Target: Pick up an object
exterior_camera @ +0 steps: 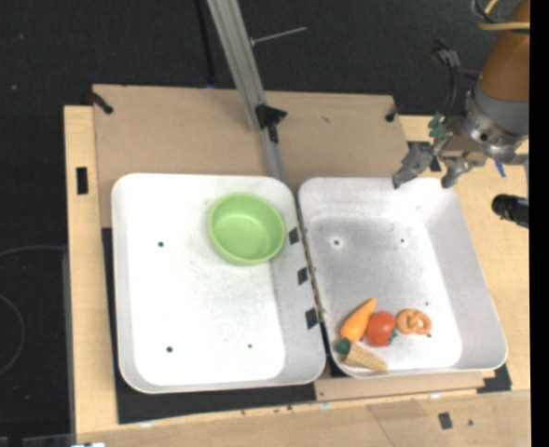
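1. One bench (78, 250) of pale wood fills most of the frame, with a brown board lying across its upper part and dark floor around it.
2. Two shallow white bins sit side by side on the bench, their inner rims touching near the middle of the frame. The left bin (162, 343) takes the centre-left; the right bin (460, 277) takes the centre-right.
3. One grey arm (509, 63) with an orange band comes in at the upper right of the frame, above the far corner of the right bin.
4. One metal pole (241, 63) slants from the top centre of the frame down to the gap between the bins.
5. One green bowl (247, 229) stands upright in the upper right part of the left bin, close to its inner rim.
6. One gripper (429, 173) hangs at the arm's end over the upper right rim of the right bin. Its two fingers are spread apart, with nothing between them.
7. Four small toy foods cluster in the lower part of the right bin, well apart from the gripper:
   - one orange carrot (358, 319), lying at a slant, its lower end just beside the tomato;
   - one red tomato (380, 329), between the carrot and the pretzel;
   - one orange-brown pretzel (414, 322), just right of the tomato;
   - one tan cone (363, 358) with a green end, lying along the bin's lower rim below the carrot.
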`<state>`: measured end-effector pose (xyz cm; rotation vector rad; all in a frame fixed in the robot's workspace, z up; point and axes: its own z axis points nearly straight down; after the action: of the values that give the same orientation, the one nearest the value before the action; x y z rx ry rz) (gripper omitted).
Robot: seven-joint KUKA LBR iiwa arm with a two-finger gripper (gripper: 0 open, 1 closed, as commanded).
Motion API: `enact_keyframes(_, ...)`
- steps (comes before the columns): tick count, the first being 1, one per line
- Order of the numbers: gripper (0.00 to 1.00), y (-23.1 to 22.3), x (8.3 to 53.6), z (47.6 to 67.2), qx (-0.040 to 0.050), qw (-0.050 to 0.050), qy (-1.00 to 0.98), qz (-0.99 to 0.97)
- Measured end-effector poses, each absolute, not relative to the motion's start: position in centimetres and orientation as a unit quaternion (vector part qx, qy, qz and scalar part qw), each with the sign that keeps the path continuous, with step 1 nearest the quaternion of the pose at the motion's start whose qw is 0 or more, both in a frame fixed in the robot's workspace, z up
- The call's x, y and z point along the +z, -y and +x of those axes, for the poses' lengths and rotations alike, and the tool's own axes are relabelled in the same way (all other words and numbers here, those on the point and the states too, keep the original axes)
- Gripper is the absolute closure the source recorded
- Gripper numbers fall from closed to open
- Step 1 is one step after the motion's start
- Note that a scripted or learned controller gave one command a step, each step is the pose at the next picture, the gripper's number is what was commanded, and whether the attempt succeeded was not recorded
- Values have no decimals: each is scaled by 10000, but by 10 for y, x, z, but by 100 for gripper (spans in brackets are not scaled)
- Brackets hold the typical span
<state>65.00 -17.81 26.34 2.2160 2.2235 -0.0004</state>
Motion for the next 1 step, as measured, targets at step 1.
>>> enact_keyframes(1,0,178,263,650,-7,14,-7084,7058)
